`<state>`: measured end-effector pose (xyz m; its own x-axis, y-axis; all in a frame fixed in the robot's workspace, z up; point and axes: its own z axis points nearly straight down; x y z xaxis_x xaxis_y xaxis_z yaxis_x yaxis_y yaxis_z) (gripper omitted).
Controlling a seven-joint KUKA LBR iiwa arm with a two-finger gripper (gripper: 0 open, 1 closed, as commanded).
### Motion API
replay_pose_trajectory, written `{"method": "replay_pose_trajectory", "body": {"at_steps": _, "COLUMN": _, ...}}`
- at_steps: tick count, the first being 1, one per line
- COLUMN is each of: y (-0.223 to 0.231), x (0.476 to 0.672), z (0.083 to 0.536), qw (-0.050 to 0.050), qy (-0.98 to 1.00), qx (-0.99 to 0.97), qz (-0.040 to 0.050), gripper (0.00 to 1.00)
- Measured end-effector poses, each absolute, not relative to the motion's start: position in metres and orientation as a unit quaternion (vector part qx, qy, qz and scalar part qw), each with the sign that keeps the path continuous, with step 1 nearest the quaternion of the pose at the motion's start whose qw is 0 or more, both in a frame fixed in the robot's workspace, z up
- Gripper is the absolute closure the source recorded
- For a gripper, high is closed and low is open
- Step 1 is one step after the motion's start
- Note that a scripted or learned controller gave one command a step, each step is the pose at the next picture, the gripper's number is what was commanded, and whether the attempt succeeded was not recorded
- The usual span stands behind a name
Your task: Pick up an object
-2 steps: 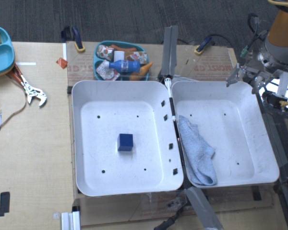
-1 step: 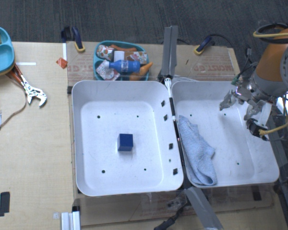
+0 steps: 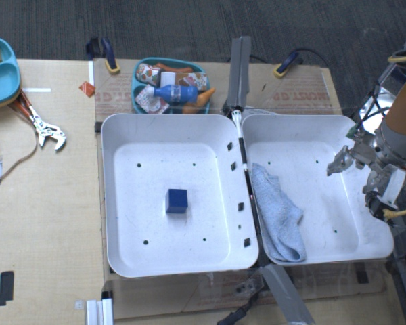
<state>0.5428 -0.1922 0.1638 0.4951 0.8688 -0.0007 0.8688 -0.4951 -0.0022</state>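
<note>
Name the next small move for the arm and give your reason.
Probably swing the end effector left and down over the light blue cloth in the right bin. It hangs above that bin's right side holding nothing, and the cloth is nearer than the blue cube.

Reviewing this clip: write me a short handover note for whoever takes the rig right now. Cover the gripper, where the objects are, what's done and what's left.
Gripper: over the right edge of the right bin, with nothing between its fingers; whether they are open or shut is unclear from this angle.
Objects: blue block sits near the middle of the left bin. Light blue cloth lies crumpled along the left side of the right bin, beside the divider.
Done: nothing picked up yet; both objects rest on the bin floors.
Left: choose one, descend, close on it and lift. The cloth is the nearer one to the gripper.
</note>
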Motion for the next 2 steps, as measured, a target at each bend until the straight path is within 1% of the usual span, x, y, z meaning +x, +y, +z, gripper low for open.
{"method": "replay_pose_trajectory", "body": {"at_steps": 1, "y": -0.154, "x": 0.481, "z": 0.124, "qw": 0.002, "qy": -0.316, "qx": -0.949, "qz": 0.0021, "gripper": 0.0}}
{"method": "replay_pose_trajectory", "body": {"at_steps": 2, "y": -0.182, "x": 0.483, "z": 0.095, "qw": 0.001, "qy": -0.289, "qx": -0.957, "qz": 0.0018, "gripper": 0.0}}
